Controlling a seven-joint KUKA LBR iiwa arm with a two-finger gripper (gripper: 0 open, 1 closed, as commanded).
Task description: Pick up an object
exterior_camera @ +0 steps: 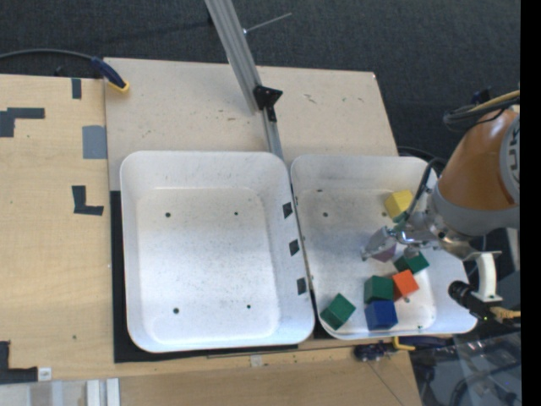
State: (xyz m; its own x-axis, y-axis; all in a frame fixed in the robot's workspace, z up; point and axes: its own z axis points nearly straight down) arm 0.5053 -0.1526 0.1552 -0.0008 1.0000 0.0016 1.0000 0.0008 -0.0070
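Blue cube sitting nearest you; gripper hovering among crowded blocks, finger state unclear; you're risking nudging yellow block aside.

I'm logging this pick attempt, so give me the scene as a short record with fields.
arm: reaches in from the right, over the right bin
gripper: low in the right bin, beside the blocks
yellow block: near the bin's far right
blocks near front: green block, blue block, orange block
left bin: white, shallow
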